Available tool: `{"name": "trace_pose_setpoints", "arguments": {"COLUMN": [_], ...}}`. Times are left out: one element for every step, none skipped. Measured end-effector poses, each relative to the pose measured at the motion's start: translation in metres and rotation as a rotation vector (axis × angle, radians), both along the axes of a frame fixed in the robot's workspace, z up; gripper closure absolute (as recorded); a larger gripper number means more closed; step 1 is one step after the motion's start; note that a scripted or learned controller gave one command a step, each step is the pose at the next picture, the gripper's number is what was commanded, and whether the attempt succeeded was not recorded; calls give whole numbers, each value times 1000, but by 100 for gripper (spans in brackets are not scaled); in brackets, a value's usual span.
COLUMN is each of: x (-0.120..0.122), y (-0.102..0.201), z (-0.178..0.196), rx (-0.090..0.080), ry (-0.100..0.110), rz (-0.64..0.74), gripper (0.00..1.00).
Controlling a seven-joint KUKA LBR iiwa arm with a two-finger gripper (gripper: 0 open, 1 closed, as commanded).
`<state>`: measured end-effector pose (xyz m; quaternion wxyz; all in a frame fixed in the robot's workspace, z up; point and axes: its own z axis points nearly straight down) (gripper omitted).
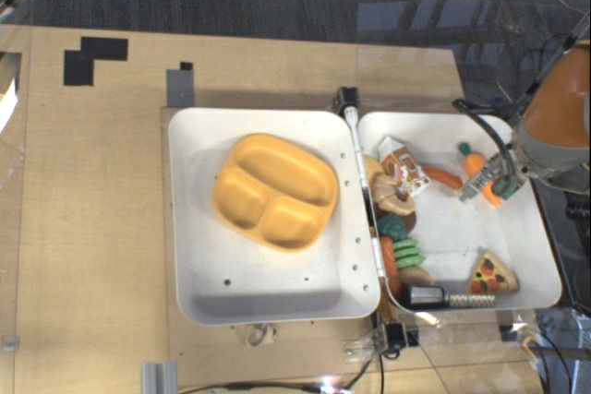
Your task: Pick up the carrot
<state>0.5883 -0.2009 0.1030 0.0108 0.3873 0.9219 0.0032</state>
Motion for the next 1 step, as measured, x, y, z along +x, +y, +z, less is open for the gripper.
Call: {"name": "trace_pose_setpoints", "arguments": {"x": [36], "y": [52], "z": [84], "rx": [-3], "ry": [5], "rz": [145], "gripper": [100]}}
